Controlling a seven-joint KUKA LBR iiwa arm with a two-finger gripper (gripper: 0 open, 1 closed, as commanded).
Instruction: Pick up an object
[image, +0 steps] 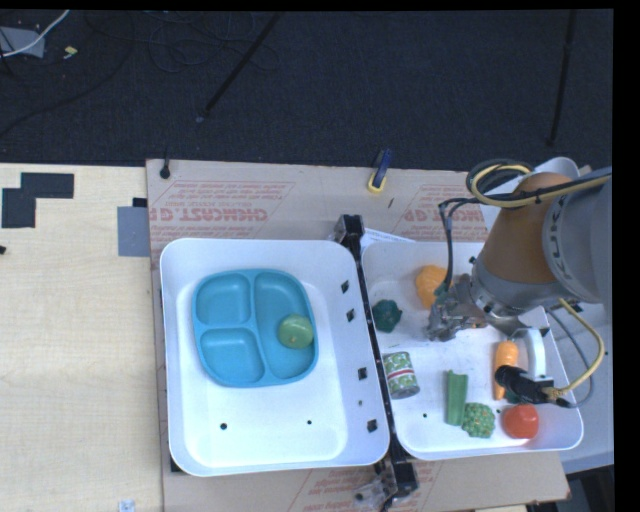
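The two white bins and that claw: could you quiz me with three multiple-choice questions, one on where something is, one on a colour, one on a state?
1. Where does the small green ball lie?
A. on the blue divided tray in the left bin
B. in the right bin
C. on the cardboard

2. What colour is the round thing at the right bin's lower right?
A. blue
B. red
C. white

3. What is the claw doing?
A. lifting the can high
B. resting on the tray
C. hanging low over the right bin

Answers: A, it sits in a tray compartment; B, it is red; C, it is over that bin's floor.
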